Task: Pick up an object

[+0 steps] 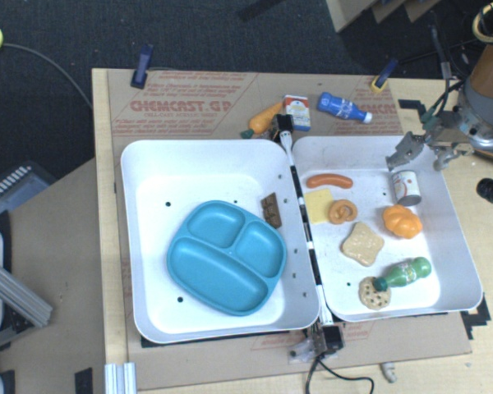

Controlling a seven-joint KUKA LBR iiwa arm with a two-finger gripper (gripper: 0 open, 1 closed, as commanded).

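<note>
Camera view, read from the left: the left bin [140, 189] holds a blue divided tray [225, 256] lying flat across its middle, and a small brown block [271, 210] sits just beside the tray's upper right corner, close to the divider between the bins. Behind the bins, on the brown board [181, 105], lie an orange carrot-like toy [264, 118], a small white and red carton [297, 112] and a blue bottle [343, 107] on its side. In the right bin [456, 249], a sausage [329, 180] lies near the back edge, with a yellow cheese slice [316, 207] below it and a pretzel [342, 213] touching the slice's right edge. A piece of toast [362, 244] sits near the middle, and a cookie [374, 293] near the front touches the cap end of a green bottle [404, 272]. A silver can [406, 187] lies on its side toward the back right, with an orange fruit [403, 222] just in front of it. The gripper [411, 148] hangs at the back right corner of this bin, just above the can; whether it is spread or closed cannot be told, and nothing is seen in its hold.
</note>
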